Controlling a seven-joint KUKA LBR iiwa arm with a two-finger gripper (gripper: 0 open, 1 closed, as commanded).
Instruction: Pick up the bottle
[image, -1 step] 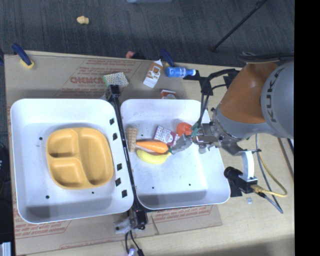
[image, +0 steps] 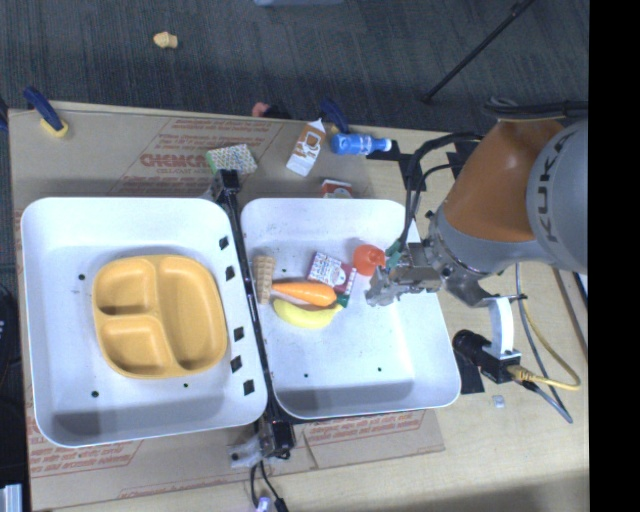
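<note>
My gripper (image: 388, 283) hangs over the right side of the right bin (image: 420, 380), reaching in from the right. Just up-left of it is a small red-orange rounded object (image: 368, 258), possibly a bottle's end; its body is hidden by the gripper. A blue bottle (image: 357, 145) lies on its side on the bench behind the right bin, outside both bins and well away from the gripper. Nothing can be seen held in the gripper.
Left of the gripper in the right bin lie a red-and-white packet (image: 325, 268), a carrot (image: 305, 293), a banana (image: 308, 316) and an ice-cream cone (image: 262, 276). The left bin (image: 50, 330) holds a yellow divided plate (image: 160, 312). Small cartons (image: 306, 147) sit behind the bins.
</note>
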